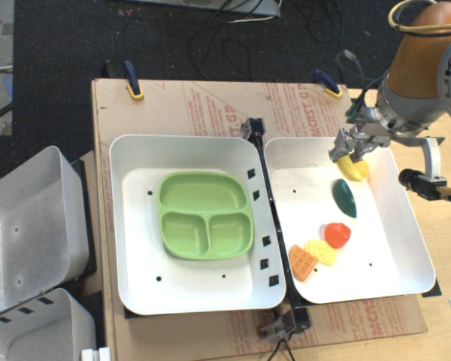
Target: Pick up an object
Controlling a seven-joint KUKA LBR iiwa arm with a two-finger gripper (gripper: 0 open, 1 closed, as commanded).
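Observation:
My gripper point(349, 156) hangs over the far part of the right bin point(395, 235). A yellow fruit-shaped toy point(356, 171) sits between its fingertips, and the fingers are shut on it. Nearer the camera in the same bin lie a dark green oval piece point(344, 198), a red tomato-like toy point(337, 235), a small yellow piece point(322, 252) and an orange waffle-like piece point(303, 262). These lie apart from the gripper on the bin floor.
The left bin point(124, 209) holds a light green divided plate point(206, 214). A black divider point(269, 224) runs between the two bins. Grey-white tubs point(30, 224) stand off the bench at the left. Clamps point(133, 80) grip the board's far edge.

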